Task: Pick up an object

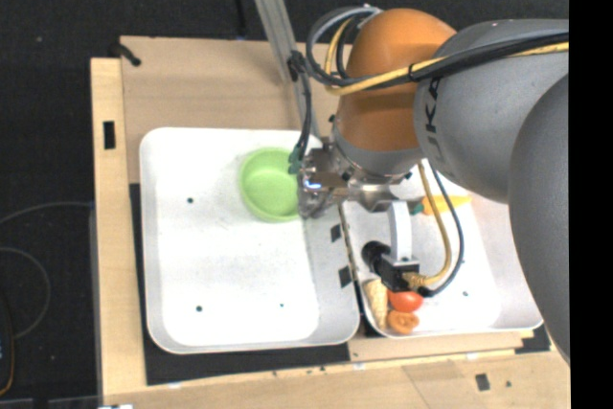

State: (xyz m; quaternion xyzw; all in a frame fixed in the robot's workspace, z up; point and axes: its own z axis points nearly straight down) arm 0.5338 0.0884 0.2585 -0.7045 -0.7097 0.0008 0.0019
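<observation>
Bins: one green bowl [267,186] left, two red pieces [406,301] right.

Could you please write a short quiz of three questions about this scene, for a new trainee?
1. True or false: the green bowl lies in the left bin.
2. Which bin holds the small red and orange items? A) left bin B) right bin
3. Fill in: the hand is at the bowl's ____ edge in the camera view.

Key
1. True
2. B, near its front left corner
3. right
</observation>
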